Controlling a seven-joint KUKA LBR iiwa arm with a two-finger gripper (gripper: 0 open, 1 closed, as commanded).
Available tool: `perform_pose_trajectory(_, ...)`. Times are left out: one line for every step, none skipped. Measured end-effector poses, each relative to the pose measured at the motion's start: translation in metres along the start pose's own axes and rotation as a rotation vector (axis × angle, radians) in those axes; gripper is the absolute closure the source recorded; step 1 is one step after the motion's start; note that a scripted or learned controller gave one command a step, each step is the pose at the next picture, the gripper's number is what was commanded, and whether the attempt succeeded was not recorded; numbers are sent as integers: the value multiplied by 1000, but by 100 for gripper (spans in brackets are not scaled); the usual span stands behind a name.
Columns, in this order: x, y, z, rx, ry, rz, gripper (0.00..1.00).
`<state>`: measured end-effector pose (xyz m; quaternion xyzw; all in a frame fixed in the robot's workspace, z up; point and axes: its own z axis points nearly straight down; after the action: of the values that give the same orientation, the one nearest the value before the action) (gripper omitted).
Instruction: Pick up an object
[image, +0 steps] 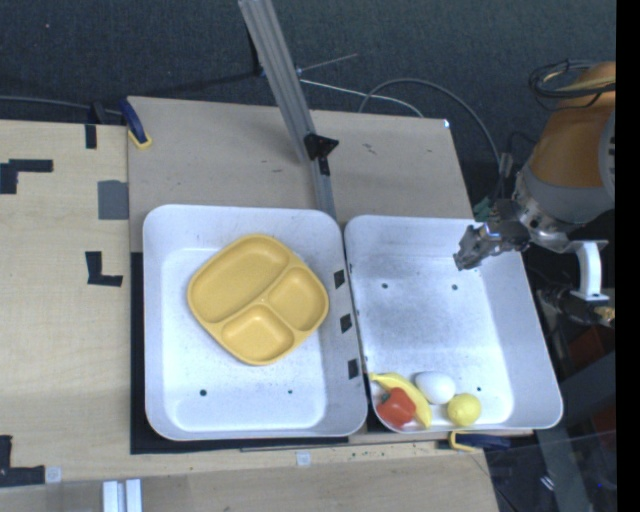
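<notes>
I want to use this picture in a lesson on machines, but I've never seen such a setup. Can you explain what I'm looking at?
One camera looks down at a slant on a bench with two shallow white bins side by side. The grey and orange machine at the right is a robot arm; its gripper, the two-fingered part that grasps, hangs over the upper right corner of the right bin, with nothing visibly held. The left bin holds a yellow divided tray. In the right bin's near corner lie small toy foods: a red piece, a banana, a white egg and a yellow ball. The job is to pick up one object.
</notes>
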<state>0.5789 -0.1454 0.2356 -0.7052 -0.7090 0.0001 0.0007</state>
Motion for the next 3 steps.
perform_pose_trajectory(51,-6,12,1,0,-1,100)
perform_pose_trajectory(102,-21,10,1,1,-1,100)
perform_pose_trajectory(156,-28,0,0,1,-3,100)
